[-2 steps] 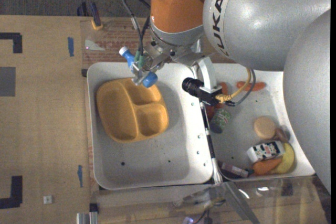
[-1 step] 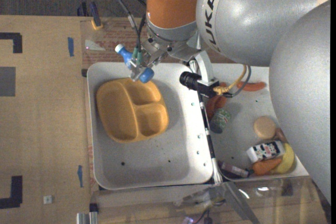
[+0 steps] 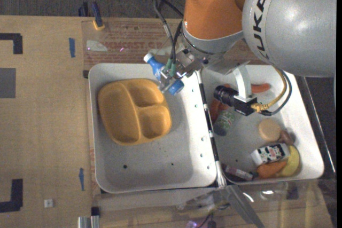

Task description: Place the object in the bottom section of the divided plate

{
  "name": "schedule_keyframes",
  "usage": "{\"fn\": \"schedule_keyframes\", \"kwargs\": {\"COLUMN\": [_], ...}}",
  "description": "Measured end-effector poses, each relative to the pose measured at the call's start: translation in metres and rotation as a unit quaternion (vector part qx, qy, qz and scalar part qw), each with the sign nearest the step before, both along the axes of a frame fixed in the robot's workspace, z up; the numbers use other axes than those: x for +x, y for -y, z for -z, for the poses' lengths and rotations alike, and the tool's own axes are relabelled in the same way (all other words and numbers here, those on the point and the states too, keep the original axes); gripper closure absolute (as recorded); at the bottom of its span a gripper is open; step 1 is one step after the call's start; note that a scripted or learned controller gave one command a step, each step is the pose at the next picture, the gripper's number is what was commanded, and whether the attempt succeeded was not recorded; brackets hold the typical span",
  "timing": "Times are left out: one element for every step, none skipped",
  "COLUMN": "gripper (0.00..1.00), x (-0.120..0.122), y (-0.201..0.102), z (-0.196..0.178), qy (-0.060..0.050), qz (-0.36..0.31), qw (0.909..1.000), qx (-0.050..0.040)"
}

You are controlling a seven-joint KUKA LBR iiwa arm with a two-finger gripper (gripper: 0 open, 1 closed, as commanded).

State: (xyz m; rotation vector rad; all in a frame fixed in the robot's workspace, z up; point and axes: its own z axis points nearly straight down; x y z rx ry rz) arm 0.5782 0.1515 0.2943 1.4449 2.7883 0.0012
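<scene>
We are seeing the orange divided plate [image 3: 134, 111] lying in the left bin [image 3: 107, 168], while just beside its upper right rim our gripper [image 3: 170, 80] is hanging, apparently clenching a small blue object [image 3: 155, 64], ready for placing.

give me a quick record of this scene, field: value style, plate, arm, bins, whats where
plate: yellow divided plate with three sections, lying in the left bin, toward its upper left
gripper: gripper above the plate's upper right edge, at the top of the left bin
held item: blue and white object at the gripper; actual grip cannot be confirmed
right bin: right bin holds a round tan piece, a small white carton, a yellow item and other small toys
bench: brown surface with blue tape marks
</scene>
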Motion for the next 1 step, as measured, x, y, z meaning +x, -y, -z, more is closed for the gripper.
{"fn": "schedule_keyframes", "kwargs": {"gripper": [1.0], "x": [0.0077], "y": [-0.035], "z": [0.043], "qy": [0.0], "qz": [-0.044], "qw": [0.999], "qx": [0.0003]}}
